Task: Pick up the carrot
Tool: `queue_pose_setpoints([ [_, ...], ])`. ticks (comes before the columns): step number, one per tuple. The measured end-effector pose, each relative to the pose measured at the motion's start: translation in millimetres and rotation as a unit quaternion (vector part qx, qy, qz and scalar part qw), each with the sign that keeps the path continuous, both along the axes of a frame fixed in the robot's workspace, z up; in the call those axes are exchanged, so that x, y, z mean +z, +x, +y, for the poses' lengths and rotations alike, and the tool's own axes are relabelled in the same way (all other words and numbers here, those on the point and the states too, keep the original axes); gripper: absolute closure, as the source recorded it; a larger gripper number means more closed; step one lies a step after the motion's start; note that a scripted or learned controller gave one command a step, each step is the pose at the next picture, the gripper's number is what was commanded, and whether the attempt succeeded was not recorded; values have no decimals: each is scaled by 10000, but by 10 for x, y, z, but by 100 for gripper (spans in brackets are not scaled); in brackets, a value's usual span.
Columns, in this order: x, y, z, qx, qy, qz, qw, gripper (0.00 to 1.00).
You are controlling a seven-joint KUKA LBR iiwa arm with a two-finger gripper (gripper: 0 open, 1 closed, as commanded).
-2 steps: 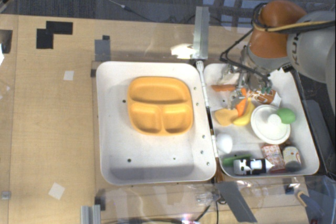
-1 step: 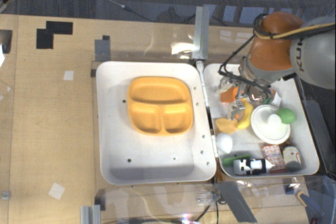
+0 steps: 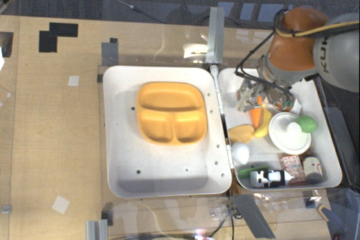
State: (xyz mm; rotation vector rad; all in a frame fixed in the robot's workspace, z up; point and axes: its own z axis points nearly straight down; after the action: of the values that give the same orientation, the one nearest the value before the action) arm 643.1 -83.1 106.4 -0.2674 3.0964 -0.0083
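The carrot (image 3: 256,116) is a short orange cone lying in the right bin (image 3: 332,174), near its middle and pointing toward the front. My gripper (image 3: 262,97) hangs directly over the carrot's upper end, low in the bin, beneath the orange wrist band. The carrot's top edge is partly hidden under the gripper's dark metal parts. I cannot make out whether the carrot is touched or still lying free.
Crowding the carrot are a yellow banana (image 3: 262,131), a tan piece (image 3: 242,133), a white egg (image 3: 241,152), a white bowl (image 3: 289,133) and a green ball (image 3: 307,123). A green bottle (image 3: 264,176) and small cans (image 3: 292,166) lie in front. A yellow divided plate (image 3: 171,112) sits in the left bin (image 3: 121,177).
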Motion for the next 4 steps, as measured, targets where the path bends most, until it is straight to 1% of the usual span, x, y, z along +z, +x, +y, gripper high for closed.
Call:
queue_pose_setpoints([
  [1, 858, -330, 410, -31, 19, 70, 10000, 100],
  [2, 942, -320, 413, -25, 22, 57, 10000, 100],
  [4, 1189, -271, 434, -3, 22, -41, 10000, 100],
])
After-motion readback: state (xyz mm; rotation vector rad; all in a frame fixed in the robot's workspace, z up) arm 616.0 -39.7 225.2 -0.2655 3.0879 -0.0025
